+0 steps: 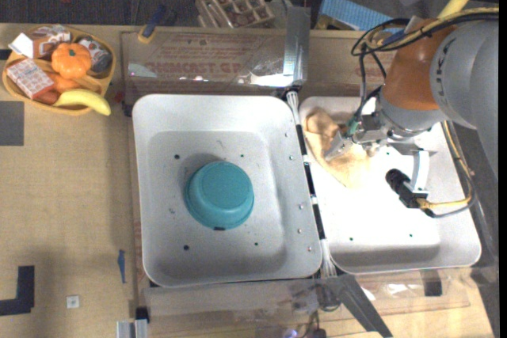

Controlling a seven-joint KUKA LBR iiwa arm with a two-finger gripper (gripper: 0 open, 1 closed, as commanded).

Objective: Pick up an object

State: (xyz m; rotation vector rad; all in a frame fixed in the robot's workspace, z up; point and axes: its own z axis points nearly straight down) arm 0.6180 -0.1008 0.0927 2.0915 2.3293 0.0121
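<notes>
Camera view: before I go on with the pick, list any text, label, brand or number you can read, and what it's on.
No text can be read with certainty.
Arm: dark letters on the grey link, cut off and too blurred.
Cardboard box behind the bins: faint reddish print, blurred.
Small packets in the fruit basket: printed labels, too small.

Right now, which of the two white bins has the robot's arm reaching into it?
The right bin, where the gripper sits over a tan cloth-like thing. The left bin holds a teal bowl.
</notes>
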